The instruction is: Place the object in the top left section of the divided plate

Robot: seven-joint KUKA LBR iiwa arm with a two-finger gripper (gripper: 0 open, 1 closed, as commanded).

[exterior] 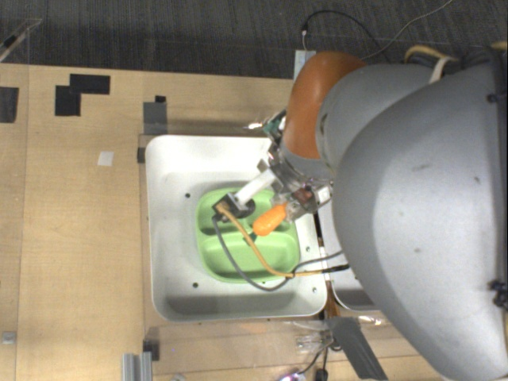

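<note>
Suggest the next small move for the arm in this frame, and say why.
Probably a short shift toward the view's left. The orange object sits right at the gripper, over the upper right part of the green divided plate, so it is short of the top left section. I cannot tell whether the object is truly gripped, so the shift should be slow.

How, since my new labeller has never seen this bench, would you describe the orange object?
Find the white bin left of the big grey arm; a green divided plate lies in it. Over the plate's right side, close under the arm's wrist, is the orange object. It is small, elongated and bright orange, against green plate and white bin.
</note>
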